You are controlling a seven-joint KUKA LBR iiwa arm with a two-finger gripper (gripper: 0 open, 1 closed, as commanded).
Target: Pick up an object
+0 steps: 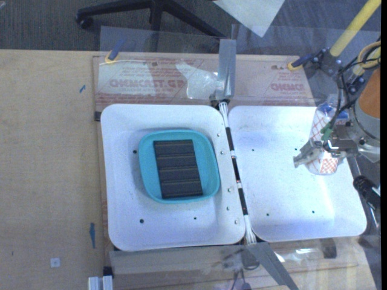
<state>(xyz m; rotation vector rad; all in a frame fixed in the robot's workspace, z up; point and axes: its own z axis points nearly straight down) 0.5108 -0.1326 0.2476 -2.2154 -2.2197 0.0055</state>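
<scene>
A teal dish (148,162) lies in the left bin (121,222), and a dark grey ribbed block (177,168) rests inside it. At the right edge of the right bin (272,210), a white object with a red checked pattern and a blue end (321,124) sits partly under my gripper (310,154). The gripper hangs low over this object and covers its middle. I cannot see whether the object is between the gripper's parts or just beneath them.
A metal divider (234,168) runs between the two bins. Cables and a yellow rod (357,23) crowd the far right above the arm. A cardboard strip (151,83) lies behind the bins.
</scene>
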